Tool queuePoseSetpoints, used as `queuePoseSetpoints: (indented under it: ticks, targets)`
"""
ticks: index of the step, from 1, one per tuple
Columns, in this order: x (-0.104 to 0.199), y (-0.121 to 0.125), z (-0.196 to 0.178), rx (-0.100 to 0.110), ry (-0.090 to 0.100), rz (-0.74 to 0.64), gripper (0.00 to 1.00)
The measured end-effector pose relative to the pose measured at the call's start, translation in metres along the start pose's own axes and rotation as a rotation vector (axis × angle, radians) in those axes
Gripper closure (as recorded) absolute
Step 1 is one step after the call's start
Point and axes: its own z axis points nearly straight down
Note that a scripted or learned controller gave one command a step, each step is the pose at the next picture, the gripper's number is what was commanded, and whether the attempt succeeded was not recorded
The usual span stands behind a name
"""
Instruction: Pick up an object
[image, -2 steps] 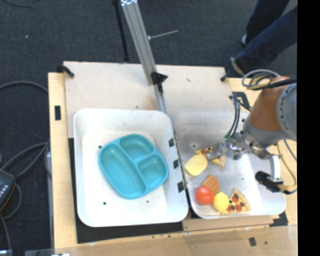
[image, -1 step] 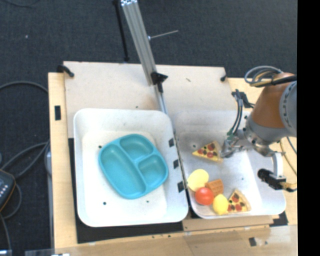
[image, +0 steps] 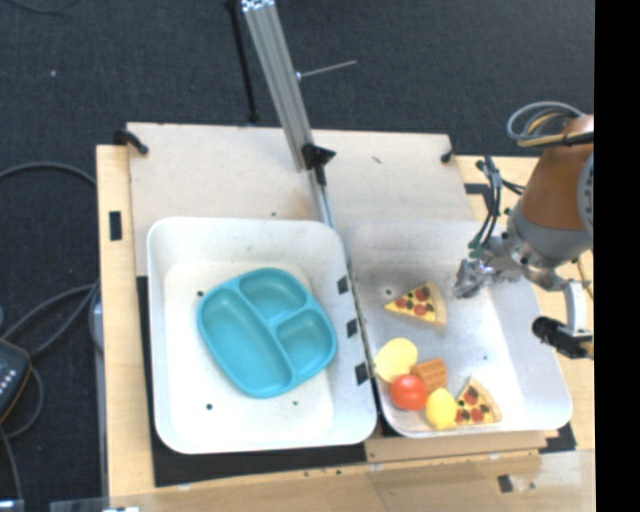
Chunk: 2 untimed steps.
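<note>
Two shallow white bins with rounded corners sit side by side on the pale wooden counter (image: 230, 175). The left bin (image: 180, 250) carries a smooth turquoise plastic plate (image: 266, 331) with three compartments, leaving bare floor all round it. In the right bin (image: 520, 370), a wedge-shaped toy pizza slice (image: 417, 304) lies near the middle, apart from the rest. Along the near edge towards the left corner huddle a glossy yellow lemon-like piece (image: 397, 355), a round red tomato (image: 407, 391), a small ridged orange-brown piece (image: 432, 372), a second yellow piece (image: 441, 408) and another pizza slice (image: 478, 403), touching or nearly so. The gripper (image: 470, 278), grey metal below the arm's orange band, hangs over the bin's far right part, just right of the lone slice; whether its jaws are parted or closed cannot be told. The bin's right half is bare.
</note>
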Motion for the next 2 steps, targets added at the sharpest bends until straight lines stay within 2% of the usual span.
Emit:
queuePoseSetpoints:
  ticks: [1,2]
  targets:
    - [0.004,-0.007,-0.055,-0.001,0.000,-0.001,1.00]
    - [0.002,-0.006,-0.077,0.002,0.001,-0.001,1.00]
